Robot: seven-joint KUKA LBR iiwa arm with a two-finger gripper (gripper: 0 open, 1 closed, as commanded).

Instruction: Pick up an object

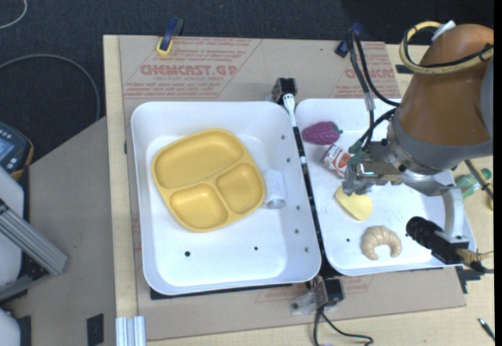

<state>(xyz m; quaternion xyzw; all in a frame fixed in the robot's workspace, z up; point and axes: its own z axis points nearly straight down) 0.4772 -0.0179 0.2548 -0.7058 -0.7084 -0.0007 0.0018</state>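
Observation:
My gripper (359, 181) hangs low over the right bin (439, 258), right above a pale yellow wedge-shaped piece (355, 205). A small red and white object (336, 159) lies just to the gripper's left, partly under it. A purple, grape-like item (321, 132) rests near the bin's far left corner. A tan croissant (380, 242) sits near the front of the bin. I see nothing lifted off the bin floor.
The left bin (235, 258) holds a yellow divided tray (208, 178) and a small clear cup (274, 188) by its right wall. A black rail (302, 172) separates the bins. The arm's grey and orange body (447, 101) covers the right bin's far right part.

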